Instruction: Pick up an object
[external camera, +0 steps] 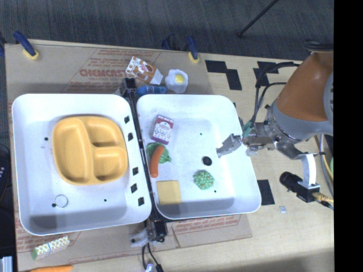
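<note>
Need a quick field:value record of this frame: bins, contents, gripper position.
left bin: yellow divided tray
right bin: small carton, toy carrot, tan slice, green pea cluster, small dark round piece
outside bins, top: snack packet, egg-like toy
gripper: over the right bin's right side, above the floor, nothing seen between its fingers
nearest item to gripper: small dark round piece

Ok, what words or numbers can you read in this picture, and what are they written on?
"CHEMCAS…": red print on the cardboard sheet behind the left bin; the end is cut off and the smaller red lines below are too blurred to read.
Red print on the cardboard at the front edge: too blurred.
Small box in the right bin: label too small to read.
Carton behind the bins: unreadable.
</note>
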Controlling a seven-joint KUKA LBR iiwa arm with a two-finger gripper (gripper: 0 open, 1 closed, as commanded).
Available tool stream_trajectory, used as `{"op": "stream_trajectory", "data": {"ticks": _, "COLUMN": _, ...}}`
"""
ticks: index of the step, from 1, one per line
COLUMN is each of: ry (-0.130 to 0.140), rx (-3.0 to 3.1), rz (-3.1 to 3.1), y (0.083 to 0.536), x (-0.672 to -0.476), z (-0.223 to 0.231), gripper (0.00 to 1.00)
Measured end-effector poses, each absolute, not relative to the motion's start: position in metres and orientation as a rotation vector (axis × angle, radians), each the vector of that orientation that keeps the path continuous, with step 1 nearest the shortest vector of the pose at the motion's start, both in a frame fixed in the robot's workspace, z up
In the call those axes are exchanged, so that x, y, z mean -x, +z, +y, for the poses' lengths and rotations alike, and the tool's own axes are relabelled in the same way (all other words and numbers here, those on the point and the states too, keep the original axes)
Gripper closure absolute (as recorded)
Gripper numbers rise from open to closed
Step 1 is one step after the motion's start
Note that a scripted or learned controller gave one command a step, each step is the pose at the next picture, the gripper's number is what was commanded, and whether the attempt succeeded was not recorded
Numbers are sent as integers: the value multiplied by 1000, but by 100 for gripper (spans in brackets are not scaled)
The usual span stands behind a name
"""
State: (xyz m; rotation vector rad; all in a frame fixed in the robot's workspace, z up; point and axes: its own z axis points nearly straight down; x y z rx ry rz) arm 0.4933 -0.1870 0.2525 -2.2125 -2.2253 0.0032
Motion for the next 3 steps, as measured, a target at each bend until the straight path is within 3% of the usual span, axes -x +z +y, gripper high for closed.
{"op": "stream_trajectory", "data": {"ticks": 1, "ry": 4, "rx": 2146, "rz": -2286, "y": 130, "x": -475, "z": -181, "gripper": 0}}
{"op": "stream_trajectory", "data": {"ticks": 2, "ry": 0, "rx": 1822, "rz": -2564, "y": 94, "x": -488, "z": -158, "gripper": 0}}
{"op": "stream_trajectory", "data": {"ticks": 3, "ry": 0, "rx": 1817, "rz": -2571, "y": 106, "x": -489, "z": -158, "gripper": 100}}
